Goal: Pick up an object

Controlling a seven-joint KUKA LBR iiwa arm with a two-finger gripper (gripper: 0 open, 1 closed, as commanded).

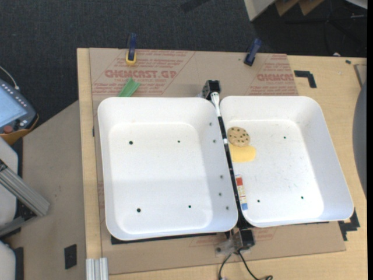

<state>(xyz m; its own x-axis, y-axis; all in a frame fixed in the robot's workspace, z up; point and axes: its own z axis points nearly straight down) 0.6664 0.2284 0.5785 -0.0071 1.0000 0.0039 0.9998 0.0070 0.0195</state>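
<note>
In the right bin (315,156) a round tan cookie with dark chips (238,136) lies near the left wall. Touching it on its near side is a flat yellow piece (243,153). A small white stick-like item with red and blue marks (240,192) lies along the same wall, closer to the front.
The left bin (116,174) sits beside the right one on a cardboard sheet (175,69). A green strip (129,87) lies on the cardboard behind the left bin. Two clamps (132,49) (253,51) hold the cardboard's far edge. A grey curved shape (363,118) stands at the right edge.
</note>
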